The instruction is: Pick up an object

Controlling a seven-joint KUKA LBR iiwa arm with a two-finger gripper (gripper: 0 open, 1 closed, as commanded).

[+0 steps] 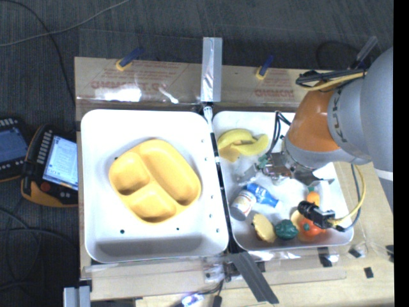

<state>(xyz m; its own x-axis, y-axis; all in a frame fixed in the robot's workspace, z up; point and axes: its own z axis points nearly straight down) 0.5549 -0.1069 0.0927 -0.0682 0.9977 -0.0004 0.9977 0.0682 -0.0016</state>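
Left bin [96, 235] holds a big yellow divided plate [155, 179], rigid-looking and probably too wide and slick for the claw, so the likely picks sit in the right bin [342, 200]: banana [239, 143] at the far end, likely soft-skinned and best taken across its middle. Then blue-labelled bottle [254, 197], probably light and rolly, plus small yellow lemon-like piece [262, 228], green piece [286, 229] and orange piece [308, 225], hard toy fruit by the look. Claw [273, 166] hangs low between banana and bottle; can't tell its opening or any hold.
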